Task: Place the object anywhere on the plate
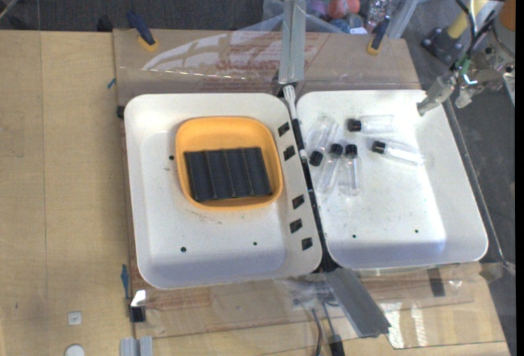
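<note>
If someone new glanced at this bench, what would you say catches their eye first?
Most likely the orange plate in the left bin, with a black ribbed block lying on it. Next, the cluster of clear vials with black caps scattered in the right bin. The gripper sits at that bin's upper right corner.

We see bare floor across the right bin's [458, 207] near half; clear vials [348, 154] clutter its far left; the ridged black block [228, 174] covers most of the orange plate [190, 133].
</note>
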`<state>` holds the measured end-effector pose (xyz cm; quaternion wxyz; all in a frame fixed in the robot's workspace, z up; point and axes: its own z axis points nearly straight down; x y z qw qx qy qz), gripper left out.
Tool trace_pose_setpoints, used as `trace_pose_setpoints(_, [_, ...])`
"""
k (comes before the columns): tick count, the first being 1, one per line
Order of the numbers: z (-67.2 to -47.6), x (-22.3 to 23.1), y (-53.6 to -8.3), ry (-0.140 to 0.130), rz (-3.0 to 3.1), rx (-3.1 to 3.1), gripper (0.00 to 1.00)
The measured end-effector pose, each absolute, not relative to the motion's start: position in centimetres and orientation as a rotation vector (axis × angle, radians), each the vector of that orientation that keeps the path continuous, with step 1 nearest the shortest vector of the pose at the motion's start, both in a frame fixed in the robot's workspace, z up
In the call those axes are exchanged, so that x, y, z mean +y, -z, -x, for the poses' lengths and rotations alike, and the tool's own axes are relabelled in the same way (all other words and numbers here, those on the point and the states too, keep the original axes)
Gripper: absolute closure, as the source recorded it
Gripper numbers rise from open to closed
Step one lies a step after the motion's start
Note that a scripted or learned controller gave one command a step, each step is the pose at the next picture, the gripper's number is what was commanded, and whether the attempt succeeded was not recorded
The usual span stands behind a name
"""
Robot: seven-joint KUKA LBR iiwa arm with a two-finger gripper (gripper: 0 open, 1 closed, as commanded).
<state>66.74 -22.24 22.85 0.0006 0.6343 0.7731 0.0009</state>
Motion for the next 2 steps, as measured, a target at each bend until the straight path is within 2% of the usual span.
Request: trace_pose_setpoints(2, [-66.79, -22.11, -22.89, 0.000, -1.691, 2.646, 0.00])
